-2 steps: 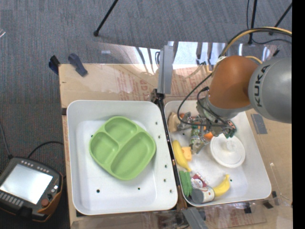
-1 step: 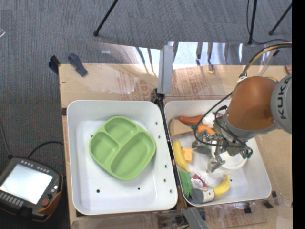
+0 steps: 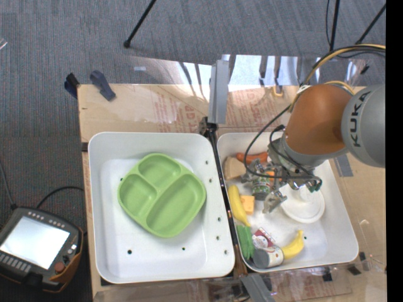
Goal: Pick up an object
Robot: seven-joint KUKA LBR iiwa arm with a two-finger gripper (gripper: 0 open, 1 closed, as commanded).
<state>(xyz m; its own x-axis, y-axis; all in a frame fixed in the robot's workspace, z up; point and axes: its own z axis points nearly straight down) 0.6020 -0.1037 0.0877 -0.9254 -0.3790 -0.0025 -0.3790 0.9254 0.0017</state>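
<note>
Two white bins sit side by side; the right bin (image 3: 343,231) holds the clutter. The tool (image 3: 272,194) hangs over its centre, grip state hidden. A yellow banana (image 3: 237,204) lies just left of it, long axis running top to bottom.

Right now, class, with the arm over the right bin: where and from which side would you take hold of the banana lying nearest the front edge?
Grip the banana across its narrow middle, coming straight down from above. It lies flat and curved on the bin floor, and the can crowds its left end.
</note>
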